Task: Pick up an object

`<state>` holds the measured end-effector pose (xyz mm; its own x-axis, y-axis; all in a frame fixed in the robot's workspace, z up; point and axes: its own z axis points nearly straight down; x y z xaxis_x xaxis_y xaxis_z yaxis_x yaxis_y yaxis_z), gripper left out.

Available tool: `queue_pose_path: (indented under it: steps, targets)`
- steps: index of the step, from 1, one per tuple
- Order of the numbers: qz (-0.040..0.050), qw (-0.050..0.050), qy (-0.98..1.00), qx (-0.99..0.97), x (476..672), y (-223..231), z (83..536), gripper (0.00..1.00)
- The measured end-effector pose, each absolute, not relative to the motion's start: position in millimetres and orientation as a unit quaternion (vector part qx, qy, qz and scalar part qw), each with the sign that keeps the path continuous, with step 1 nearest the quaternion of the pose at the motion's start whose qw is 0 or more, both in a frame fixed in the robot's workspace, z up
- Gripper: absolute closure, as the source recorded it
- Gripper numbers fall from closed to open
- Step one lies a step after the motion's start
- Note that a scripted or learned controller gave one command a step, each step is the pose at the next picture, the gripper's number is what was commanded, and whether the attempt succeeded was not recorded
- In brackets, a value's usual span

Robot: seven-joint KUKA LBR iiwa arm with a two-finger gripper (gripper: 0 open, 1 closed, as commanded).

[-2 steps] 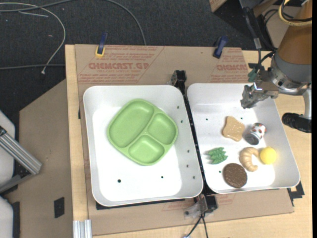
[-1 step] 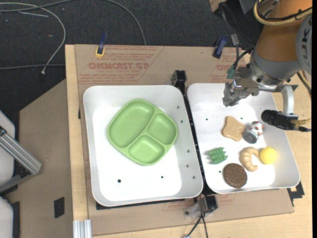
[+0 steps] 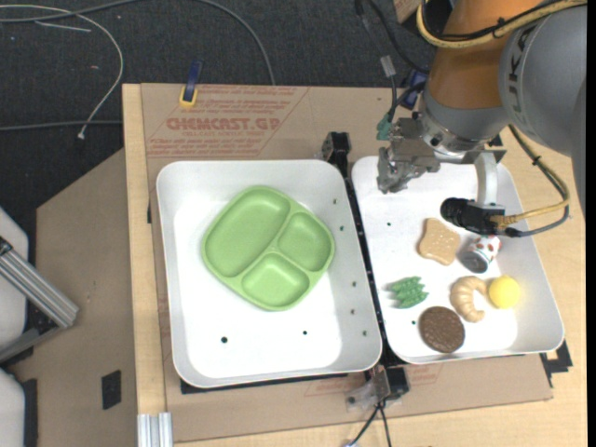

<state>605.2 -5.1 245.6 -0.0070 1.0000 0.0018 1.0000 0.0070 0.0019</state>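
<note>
Pincer (image 3: 395, 177) above right bin (image 3: 535, 329); toast (image 3: 439, 241) nearby.

Arm (image 3: 521, 63) cut off by the top and right edges, small can (image 3: 477, 254) by the toast partly hidden, label unreadable

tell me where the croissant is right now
In the camera view, the croissant lies in the right bin, near its front edge, between the brown round cookie and the yellow lemon.

The green plate (image 3: 268, 247) left of the gripper (image 3: 399, 170) looks like smooth, shiny plastic. The white bins (image 3: 186, 343) look smooth too. The board (image 3: 149, 138) under them is dull brown cardboard.
</note>
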Motion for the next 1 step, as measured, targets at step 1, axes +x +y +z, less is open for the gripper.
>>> queue_pose_path:
  steps: [1]
  targets:
    - [0.0010,0.000,0.709,0.705,617.4,44.0,229.9,1.00]
